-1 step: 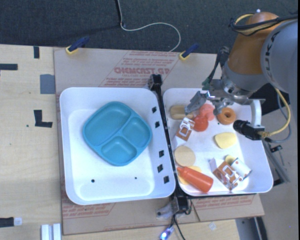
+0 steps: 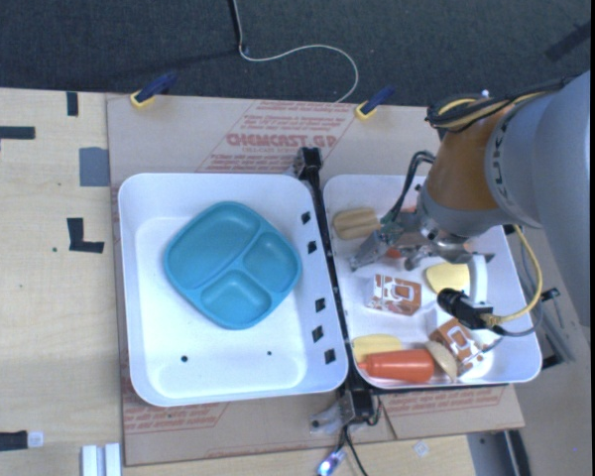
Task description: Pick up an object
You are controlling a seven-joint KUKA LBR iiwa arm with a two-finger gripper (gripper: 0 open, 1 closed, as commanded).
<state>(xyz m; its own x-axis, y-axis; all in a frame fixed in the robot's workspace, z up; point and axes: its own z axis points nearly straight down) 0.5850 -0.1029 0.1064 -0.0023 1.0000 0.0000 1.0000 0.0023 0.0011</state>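
My gripper (image 2: 389,255) hangs over the upper left part of the right bin (image 2: 521,266), open, with nothing between its fingers. One grey finger (image 2: 365,255) points left, just below a tan bread roll (image 2: 353,222). Right below the gripper lies a white and orange patterned packet (image 2: 395,294). A yellow piece (image 2: 447,278) sits to its right, partly under the wrist. Along the bin's front lie a pale yellow item (image 2: 375,344), a red sausage (image 2: 397,366) and a second patterned packet (image 2: 456,346).
The left bin (image 2: 139,266) holds a blue divided plate (image 2: 232,264). A black divider (image 2: 322,266) runs between the bins. The grey arm with its orange band (image 2: 466,167) comes in from the right above the right bin, trailing a yellow cable (image 2: 521,310).
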